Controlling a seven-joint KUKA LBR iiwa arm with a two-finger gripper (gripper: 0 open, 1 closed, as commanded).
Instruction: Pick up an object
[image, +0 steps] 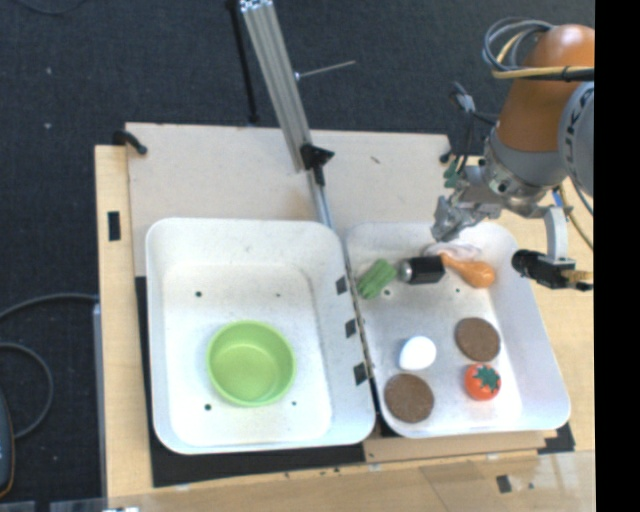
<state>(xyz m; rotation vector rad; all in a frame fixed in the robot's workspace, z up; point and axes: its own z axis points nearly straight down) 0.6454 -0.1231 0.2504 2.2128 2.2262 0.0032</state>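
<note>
The claw (452, 228) is seen over the far end of the right bin (535, 330), just above and beside the orange carrot-shaped toy (470, 268), and whether it is released or clenched cannot be told from this slanted view; nothing is seen held by it. No single target is named by the task, so any of the pieces in the right bin may be taken: the carrot toy, the black cylinder (424, 270) touching its left end, the green block (376, 278) just beside that, the white ball (418, 353), the two brown discs (478, 339) (409, 397) and the small tomato toy (483, 382). The left bin (180, 300) is occupied by a green bowl (251, 363), well apart from the arm. The main risk is judged to come from crowding: the carrot toy, cylinder and block lie in a tight row, so two pieces could be pinched at once or one knocked aside. The carrot's tapered, rounded form could be squeezed out of the grip. The bin's raised far wall is close, so it could be struck in a descent. The flat discs would probably be hard to get under.
</note>
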